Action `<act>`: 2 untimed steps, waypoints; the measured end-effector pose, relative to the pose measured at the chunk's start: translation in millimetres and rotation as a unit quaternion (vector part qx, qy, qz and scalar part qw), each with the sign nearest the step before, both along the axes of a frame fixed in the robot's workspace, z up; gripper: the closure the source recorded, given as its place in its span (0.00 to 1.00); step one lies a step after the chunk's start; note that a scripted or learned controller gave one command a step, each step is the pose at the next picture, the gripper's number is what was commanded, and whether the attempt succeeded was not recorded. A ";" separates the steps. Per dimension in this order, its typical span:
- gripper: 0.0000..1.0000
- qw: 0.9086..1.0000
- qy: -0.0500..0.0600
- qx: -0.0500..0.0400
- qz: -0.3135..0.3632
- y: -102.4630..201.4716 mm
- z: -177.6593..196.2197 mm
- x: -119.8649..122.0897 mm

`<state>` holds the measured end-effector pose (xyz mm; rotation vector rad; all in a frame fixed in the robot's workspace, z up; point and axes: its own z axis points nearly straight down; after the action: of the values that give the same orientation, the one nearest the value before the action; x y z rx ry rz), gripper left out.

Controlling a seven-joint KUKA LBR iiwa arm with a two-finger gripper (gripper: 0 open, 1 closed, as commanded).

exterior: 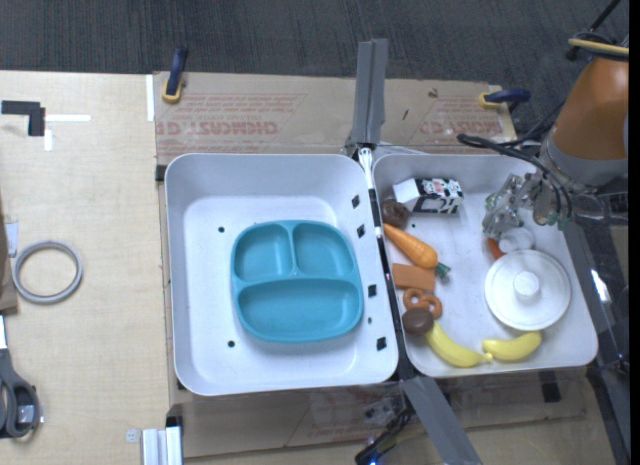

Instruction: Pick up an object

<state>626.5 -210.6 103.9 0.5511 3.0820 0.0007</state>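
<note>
My gripper [503,213] hangs low over the back right part of the right bin [470,243], with the orange-banded arm rising behind it. Just below it lie a small red piece [494,247] and a round white lid [527,289]. To its left rests a cow-patterned milk carton [432,193]. Along the bin's left side are an orange carrot [411,246], a brown block [412,276], a pretzel [423,302] and a dark ball [416,320]. Two yellow bananas [455,350] [513,346] lie at the front.
The left bin [190,253] holds a blue divided plate [297,281]. A grey divider post [370,93] rises between the bins at the back. A grey tape ring [44,271] and scissors [18,403] lie on the bench at the left.
</note>
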 end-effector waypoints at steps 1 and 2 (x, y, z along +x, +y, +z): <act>1.00 0.998 0.004 0.000 0.062 66.0 -11.7 -23.6; 1.00 0.955 0.002 -0.002 0.295 11.8 -3.1 -38.2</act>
<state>588.3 -198.9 100.8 -0.3847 3.1116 -0.0014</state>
